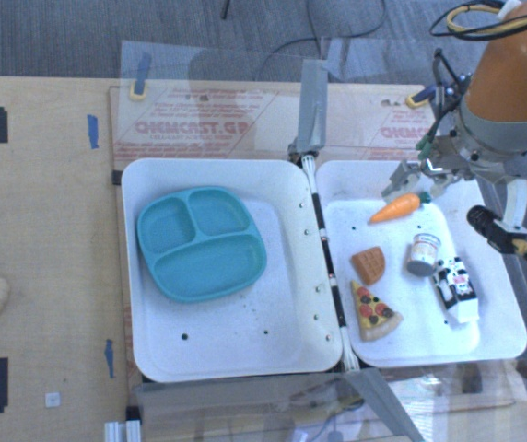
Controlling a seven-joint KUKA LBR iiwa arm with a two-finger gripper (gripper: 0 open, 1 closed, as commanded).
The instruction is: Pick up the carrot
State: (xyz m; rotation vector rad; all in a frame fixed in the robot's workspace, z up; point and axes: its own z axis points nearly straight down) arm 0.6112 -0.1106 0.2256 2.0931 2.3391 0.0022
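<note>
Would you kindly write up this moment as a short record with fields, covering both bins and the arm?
left bin: blue divided plate
right bin: carrot, waffle piece, pizza slice, small can, black-and-white bottle
carrot: lying near the bin's far edge, leafy end toward the hand
hand: just above the carrot's leafy end
carrot between fingers: not visible

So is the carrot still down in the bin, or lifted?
Cannot tell for sure. The carrot lies in the right bin at the gripper, near the fingertips.
</note>
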